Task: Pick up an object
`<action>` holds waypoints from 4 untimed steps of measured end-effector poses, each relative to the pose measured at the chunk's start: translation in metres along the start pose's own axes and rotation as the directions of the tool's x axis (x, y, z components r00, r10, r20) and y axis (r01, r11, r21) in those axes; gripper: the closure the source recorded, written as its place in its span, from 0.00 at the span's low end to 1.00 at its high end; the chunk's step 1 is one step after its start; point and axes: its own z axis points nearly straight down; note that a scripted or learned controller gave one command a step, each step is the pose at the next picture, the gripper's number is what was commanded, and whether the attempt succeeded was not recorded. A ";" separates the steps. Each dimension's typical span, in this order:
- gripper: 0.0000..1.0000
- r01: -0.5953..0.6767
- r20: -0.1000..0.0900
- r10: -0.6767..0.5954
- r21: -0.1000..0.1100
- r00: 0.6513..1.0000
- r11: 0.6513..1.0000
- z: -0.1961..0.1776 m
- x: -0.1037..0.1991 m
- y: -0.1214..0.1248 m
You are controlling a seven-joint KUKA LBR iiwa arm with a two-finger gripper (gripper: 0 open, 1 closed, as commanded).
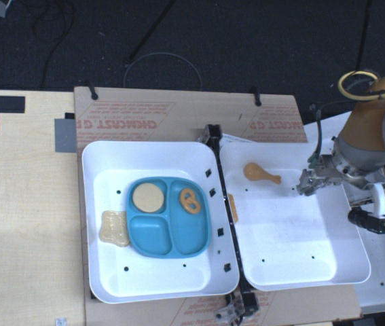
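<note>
Over the right bin (328, 263), I am on the approach, nothing picked yet.
From above: my jaws (305, 184) (wide or narrow, I cannot tell) hover just beside the drumstick (261, 174); next I should shift left and descend.

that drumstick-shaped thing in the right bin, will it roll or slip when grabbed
The drumstick looks smooth and rounded, so it may slip. Its fat end and thin handle probably make it pivot rather than roll straight. It looks like a light, stiff toy.
</note>
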 end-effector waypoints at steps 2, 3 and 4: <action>1.00 0.003 0.003 -0.003 -0.008 1.000 1.000 -0.112 -0.001 -0.003; 1.00 0.004 0.001 -0.004 -0.002 1.000 1.000 -0.111 -0.001 -0.003; 1.00 0.005 0.000 -0.005 -0.001 1.000 1.000 -0.112 0.042 -0.003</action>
